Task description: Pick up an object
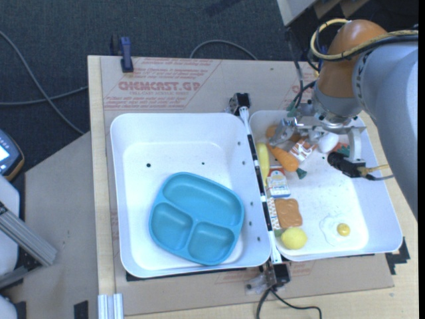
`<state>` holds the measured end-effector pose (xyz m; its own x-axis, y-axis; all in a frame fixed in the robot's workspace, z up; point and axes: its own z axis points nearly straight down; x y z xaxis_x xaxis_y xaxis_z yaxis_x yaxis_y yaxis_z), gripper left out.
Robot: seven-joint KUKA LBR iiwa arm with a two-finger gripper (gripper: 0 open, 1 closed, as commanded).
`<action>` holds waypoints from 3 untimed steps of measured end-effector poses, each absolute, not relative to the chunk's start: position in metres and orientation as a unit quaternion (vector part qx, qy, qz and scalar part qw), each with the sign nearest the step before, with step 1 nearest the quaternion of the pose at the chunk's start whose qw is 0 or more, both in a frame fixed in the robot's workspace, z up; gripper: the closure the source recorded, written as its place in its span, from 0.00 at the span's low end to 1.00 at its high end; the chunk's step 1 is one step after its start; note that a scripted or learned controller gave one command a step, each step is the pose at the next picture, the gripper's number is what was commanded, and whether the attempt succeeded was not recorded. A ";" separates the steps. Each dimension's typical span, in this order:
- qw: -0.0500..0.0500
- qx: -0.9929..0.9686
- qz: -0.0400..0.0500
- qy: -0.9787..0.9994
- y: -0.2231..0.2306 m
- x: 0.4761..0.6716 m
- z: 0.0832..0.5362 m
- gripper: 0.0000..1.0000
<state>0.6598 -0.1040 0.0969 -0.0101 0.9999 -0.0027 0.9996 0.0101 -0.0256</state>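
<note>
Gripper (300, 137) low over carrot (287, 158) in right bin (372, 234), jaw state unclear, red "CHEMCAST GP" print on board (159, 85), blue tray (196, 218) in left bin (133, 138)

From where I stand, the left bin (133, 138) has open floor along its far side, the blue tray (196, 216) filling its near half. In the right bin (372, 234), toys crowd the dividing wall: banana (263, 159), carrot (287, 159), bread slice (288, 212), lemon (294, 238). The fried egg (337, 229) sits apart, bare floor around it.

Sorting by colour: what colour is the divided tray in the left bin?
Light blue; the divided tray shows clearly in the camera view.
</note>
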 end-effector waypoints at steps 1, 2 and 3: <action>0.010 -0.704 0.016 -0.710 -0.101 0.663 0.096 0.00; -0.003 -0.705 0.009 -0.709 -0.111 0.655 0.097 0.00; -0.002 -0.706 0.004 -0.709 -0.108 0.649 0.097 0.00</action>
